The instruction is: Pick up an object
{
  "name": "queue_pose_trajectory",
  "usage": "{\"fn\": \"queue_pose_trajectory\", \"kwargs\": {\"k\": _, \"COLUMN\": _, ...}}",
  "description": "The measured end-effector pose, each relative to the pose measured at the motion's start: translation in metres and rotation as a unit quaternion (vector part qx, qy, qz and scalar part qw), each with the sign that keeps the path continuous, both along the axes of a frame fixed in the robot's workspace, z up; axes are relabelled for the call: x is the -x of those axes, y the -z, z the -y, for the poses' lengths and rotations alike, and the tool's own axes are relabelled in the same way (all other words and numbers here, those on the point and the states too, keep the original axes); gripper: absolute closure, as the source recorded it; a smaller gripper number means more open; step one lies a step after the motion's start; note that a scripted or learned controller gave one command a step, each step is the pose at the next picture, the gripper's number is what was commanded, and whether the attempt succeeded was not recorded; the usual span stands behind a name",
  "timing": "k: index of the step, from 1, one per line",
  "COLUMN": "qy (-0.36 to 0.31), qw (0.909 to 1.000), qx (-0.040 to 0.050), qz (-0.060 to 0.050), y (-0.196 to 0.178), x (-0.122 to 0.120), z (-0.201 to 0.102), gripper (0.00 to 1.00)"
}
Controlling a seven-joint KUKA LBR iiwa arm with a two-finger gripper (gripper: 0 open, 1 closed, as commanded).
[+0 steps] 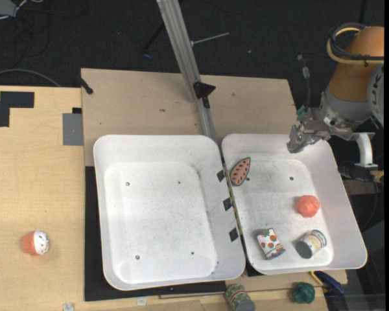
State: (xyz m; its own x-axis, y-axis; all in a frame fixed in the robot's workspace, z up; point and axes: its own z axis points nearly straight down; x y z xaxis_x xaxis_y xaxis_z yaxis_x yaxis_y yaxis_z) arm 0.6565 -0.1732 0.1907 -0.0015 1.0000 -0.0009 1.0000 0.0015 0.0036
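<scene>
The right bin [330, 167] holds a red ball [307, 205], a small can lying on its side [310, 243], a white box with red spots [270, 243] and a flat orange seeded slice [239, 170] leaning at the bin's left wall. My gripper [297, 139] hangs over the far right rim of that bin, well above and behind the red ball. It is small and dark in the camera view. Nothing shows between its tips.
The left bin [110, 173] sits beside the right one. A slanted aluminium bar [185, 50] runs down to the bins' junction. An orange and white ball [35, 243] lies on the wooden bench at left. A green object [303, 293] and a can [237, 297] lie below the bins.
</scene>
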Motion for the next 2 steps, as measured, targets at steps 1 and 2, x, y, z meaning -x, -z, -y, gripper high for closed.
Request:
{"fn": "queue_pose_trajectory", "kwargs": {"k": 1, "qy": 0.0, "qw": 1.0, "qx": 0.0005, "qz": 0.001, "y": -0.057, "x": -0.01, "z": 0.005, "gripper": 1.0}}
{"fn": "queue_pose_trajectory", "kwargs": {"k": 2, "qy": -0.001, "qw": 1.0, "qx": -0.0015, "qz": -0.003, "y": -0.062, "x": -0.011, "z": -0.045, "gripper": 1.0}}
